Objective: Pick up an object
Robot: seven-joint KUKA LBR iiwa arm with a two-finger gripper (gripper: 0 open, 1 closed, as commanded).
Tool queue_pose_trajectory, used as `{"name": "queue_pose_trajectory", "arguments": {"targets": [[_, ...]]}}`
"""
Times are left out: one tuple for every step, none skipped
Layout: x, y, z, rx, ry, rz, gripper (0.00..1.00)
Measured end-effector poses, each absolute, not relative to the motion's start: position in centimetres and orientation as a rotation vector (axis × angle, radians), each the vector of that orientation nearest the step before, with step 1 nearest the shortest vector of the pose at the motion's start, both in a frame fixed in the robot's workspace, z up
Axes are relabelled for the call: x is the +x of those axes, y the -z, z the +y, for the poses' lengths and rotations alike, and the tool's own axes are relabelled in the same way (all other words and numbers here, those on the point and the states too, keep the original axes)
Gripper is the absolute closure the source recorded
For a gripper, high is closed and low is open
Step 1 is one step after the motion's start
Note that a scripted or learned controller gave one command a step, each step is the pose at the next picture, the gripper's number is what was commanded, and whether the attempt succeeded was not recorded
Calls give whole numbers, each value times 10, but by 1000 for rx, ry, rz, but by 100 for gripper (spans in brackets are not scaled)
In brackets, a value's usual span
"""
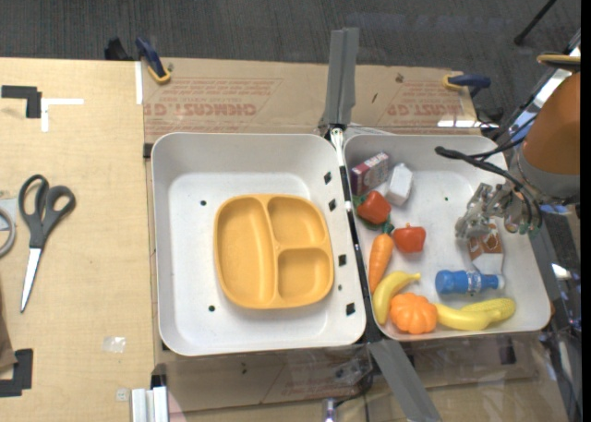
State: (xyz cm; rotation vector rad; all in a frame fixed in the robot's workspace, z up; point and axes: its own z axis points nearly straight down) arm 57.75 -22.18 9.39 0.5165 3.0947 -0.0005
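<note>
- The blue bottle [468, 282] lies on its side in the right bin [434, 157], just above a yellow banana [476, 314].
- The end effector [482, 226] hangs just above the bottle; whether it is open or closed cannot be told.
- A yellow divided plate [274, 251] sits in the left bin [185, 226].
- Scissors [39, 226] lie on the tabletop [74, 319].

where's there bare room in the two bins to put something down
Left bin: bare floor rings the yellow divided plate, widest along its left wall and the far edge. Right bin: an open patch in the middle, between the tomato and the gripper, and along the far wall. Crowded: the near edge, where carrot, pumpkin, bananas and blue bottle sit.
</note>
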Motion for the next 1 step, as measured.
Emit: {"name": "queue_pose_trajectory", "arguments": {"targets": [[578, -93, -218, 510, -6, 3097, 0]]}}
